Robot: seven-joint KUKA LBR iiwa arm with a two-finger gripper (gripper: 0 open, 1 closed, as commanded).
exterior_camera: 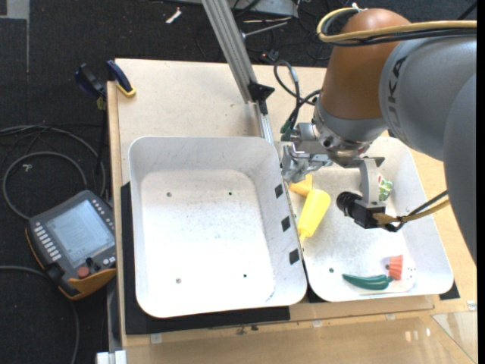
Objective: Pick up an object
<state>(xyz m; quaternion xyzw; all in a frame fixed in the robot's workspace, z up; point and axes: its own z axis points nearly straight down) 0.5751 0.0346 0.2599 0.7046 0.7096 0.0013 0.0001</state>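
Camera view: gripper (303, 174) low over right bin (424, 203), at its left wall, just above yellow object (313, 211); finger state cannot be told. Elsewhere in that bin: green object (367, 280) and orange object (395, 265) near front edge, well apart from gripper. Left bin (144, 158) adjoining.

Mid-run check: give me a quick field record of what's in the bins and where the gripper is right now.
left bin: shallow white bin, no objects seen in it
right bin: shallow white bin, holds the objects
yellow plastic block: right bin, near the divide between the bins
dark green curved pepper-like toy: right bin, front edge
small orange-red piece: beside the green toy
gripper: over the right bin's back left corner, above the yellow block
grasp: cannot tell
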